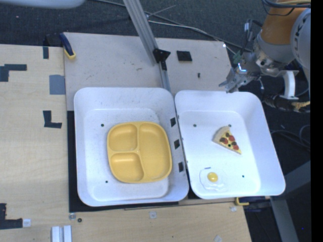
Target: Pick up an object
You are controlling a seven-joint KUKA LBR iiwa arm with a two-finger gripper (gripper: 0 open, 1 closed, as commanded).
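Note:
A toy pizza slice (227,139) lies in the right white bin (252,105), near its middle. A toy fried egg (212,178) rests by that bin's front edge. My gripper (233,81) hangs above the bin's back rim, well behind the pizza slice, on the grey arm with the orange band (285,14). Nothing shows between its fingertips.
The left white bin (91,105) holds a yellow divided plate (139,151). A slanted metal bar (143,21) runs down to the gap between the bins. Cables lie on the dark surface at the back and right. Wooden bench surface (30,135) spreads to the left.

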